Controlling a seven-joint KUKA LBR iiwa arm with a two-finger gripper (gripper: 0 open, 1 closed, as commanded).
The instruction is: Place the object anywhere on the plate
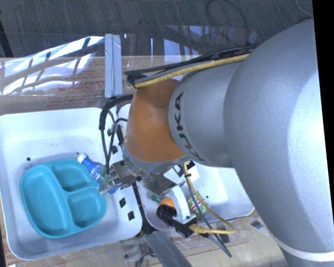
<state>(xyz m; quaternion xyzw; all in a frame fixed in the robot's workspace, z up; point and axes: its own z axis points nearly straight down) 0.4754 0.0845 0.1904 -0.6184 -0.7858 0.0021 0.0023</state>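
Bench, 2 white bins. Teal plate (44, 200), 3 compartments, sits low and left in the left bin (49, 126). Its left and lower edges are near the bin walls. Bare white floor lies above it, and a narrower strip to its right.

Small clear bottle (93, 167), blue cap, lies slanted across the plate's right rim, cap toward upper left, by the upper-right compartment. Cannot tell whether it rests on the rim or hangs just over it.

Gripper (110, 181) is at the bottle's lower end, touching or very nearly. Cannot tell whether it is spread or pinched.

Arm (212, 114) covers most of the right bin (232, 203) and overhangs the wall between the 2 bins.
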